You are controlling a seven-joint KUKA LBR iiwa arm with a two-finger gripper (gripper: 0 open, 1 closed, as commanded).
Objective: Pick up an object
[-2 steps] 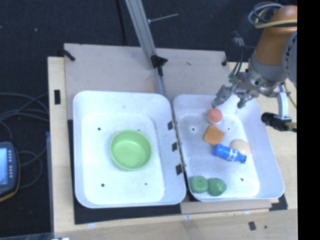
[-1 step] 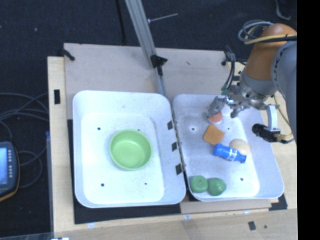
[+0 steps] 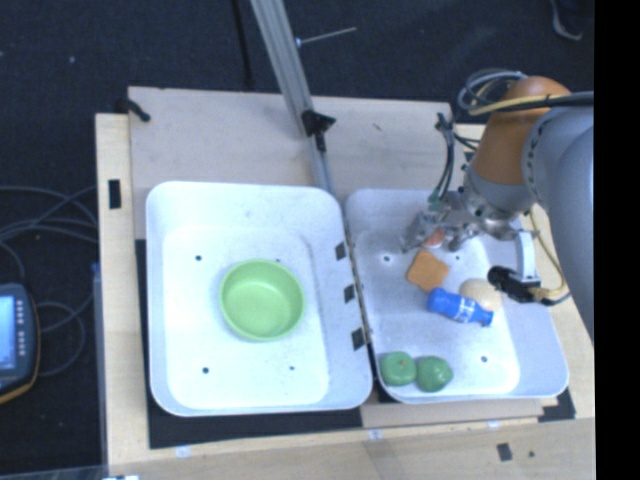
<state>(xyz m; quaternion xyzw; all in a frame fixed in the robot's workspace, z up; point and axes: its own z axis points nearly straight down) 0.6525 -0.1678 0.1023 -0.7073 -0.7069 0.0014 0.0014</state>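
Wooden bench [image 3: 230, 138], two white bins [image 3: 180, 368], dark floor [image 3: 100, 28]

Setting: robotics lab, test cell. A plywood worktop [image 3: 250, 138] stands on dark carpeted floor [image 3: 60, 38] and carries two shallow white bins [image 3: 170, 268] side by side. A grey industrial arm with an orange band [image 3: 510, 138] reaches in, trailing exposed cabling (loose loops above the wrist). An aluminium mast [image 3: 285, 53] rises behind the gripper [image 3: 440, 230]. Far from the gripper, a handheld control pendant [image 3: 15, 338] lies among cables on the floor.
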